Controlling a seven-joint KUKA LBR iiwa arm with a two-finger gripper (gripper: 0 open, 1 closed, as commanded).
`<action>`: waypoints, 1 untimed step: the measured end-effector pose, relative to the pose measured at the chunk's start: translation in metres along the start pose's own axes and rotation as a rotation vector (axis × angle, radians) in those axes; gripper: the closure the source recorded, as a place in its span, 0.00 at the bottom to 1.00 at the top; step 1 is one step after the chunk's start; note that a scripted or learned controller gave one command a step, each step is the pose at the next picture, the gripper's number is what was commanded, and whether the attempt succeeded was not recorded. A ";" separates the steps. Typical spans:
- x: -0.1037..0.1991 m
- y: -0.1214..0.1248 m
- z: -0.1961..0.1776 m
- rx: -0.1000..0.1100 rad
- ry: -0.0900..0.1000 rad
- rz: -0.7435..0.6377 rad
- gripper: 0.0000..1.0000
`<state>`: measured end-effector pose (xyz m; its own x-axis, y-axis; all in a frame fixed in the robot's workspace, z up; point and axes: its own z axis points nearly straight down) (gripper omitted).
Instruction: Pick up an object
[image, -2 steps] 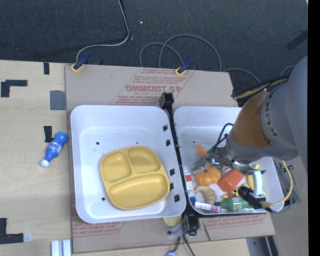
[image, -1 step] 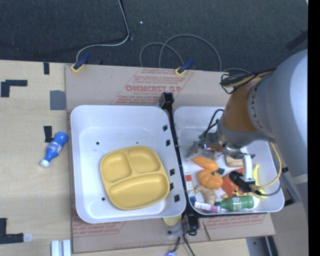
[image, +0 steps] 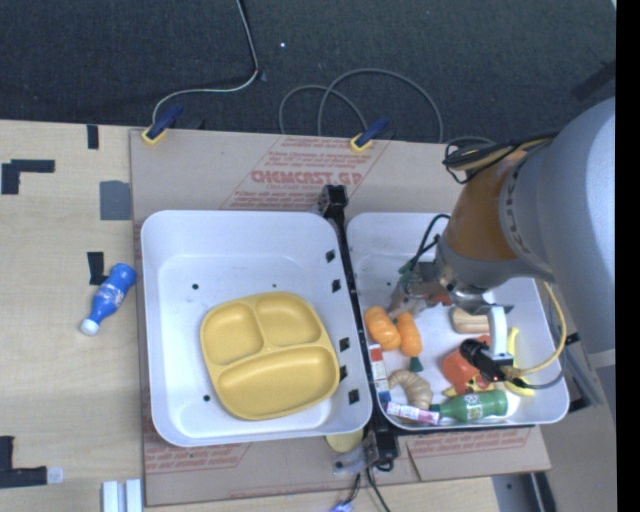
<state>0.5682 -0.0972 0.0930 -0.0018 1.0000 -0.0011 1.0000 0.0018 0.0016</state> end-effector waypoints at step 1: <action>0.052 -0.036 -0.098 -0.007 -0.001 -0.001 1.00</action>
